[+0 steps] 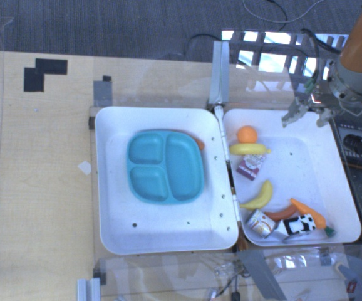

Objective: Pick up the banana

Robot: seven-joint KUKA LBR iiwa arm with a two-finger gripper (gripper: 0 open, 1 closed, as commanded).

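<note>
Two bananas (260,195) (right bin) lie well apart from gripper (306,113).

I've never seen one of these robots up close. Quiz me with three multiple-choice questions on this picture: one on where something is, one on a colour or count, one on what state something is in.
1. Where does the divided plate lie?
A. in the left bin
B. in the right bin
C. on the bench outside the bins

2. How many bananas are in the right bin?
A. none
B. two
C. five

3. How is the gripper just now?
A. clamped on a banana
B. open, over the right bin's far edge
C. pressed onto the plate

Answers: 1 A, the blue plate fills the middle of the left bin. 2 B, one banana lies under the orange, another banana nearer the front. 3 B, its fingers are spread with nothing between them.
</note>
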